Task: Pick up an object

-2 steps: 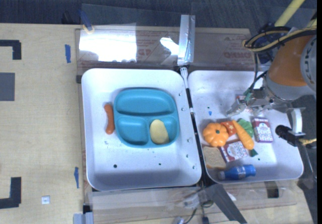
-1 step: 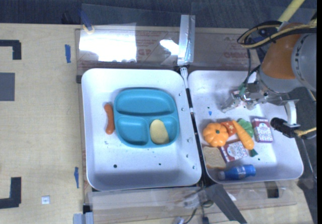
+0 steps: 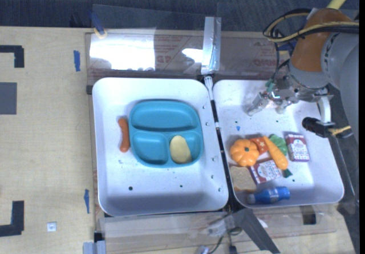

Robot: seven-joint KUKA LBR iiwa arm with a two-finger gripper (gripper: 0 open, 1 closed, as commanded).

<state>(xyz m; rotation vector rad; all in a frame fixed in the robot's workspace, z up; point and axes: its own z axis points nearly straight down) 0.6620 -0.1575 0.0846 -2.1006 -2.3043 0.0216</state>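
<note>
**Gripper above the toy pile**

The 2-finger metal gripper hangs spread and holds nothing at the upper part of the right white bin. Below it, toward the frame's bottom, lies the glossy round orange plastic pumpkin, touching a slender orange carrot angled down-right.

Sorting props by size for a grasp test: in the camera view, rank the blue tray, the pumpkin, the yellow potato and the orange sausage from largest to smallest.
1. blue tray
2. pumpkin
3. yellow potato and orange sausage: too alike in apparent size to rank; the sausage is longer but thinner.
</note>
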